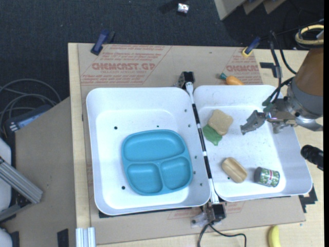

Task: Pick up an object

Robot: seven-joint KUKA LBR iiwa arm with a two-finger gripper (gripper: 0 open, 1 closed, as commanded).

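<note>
Right now the grey arm (308,94) comes in from the right side, with its orange band (311,73) high up near the edge. Its wrist bends toward the left and points the gripper (250,125) out over the right bin (293,153). The gripper is dark and hangs above the white floor of that bin, with its fingers spread a little and nothing between them.

Four things lie in the right bin. A tan sponge-like block (220,121) sits near the far left part, touching a green piece (211,134) just beside it. A small tan roll (234,169) lies nearer, and a green can (266,176) lies on its side to the right of the roll. The gripper is to the right of the tan block, apart from it.

A blue tray (156,160) with three parts sits in the left bin (103,112). Both bins rest on the bench (82,76)
</note>
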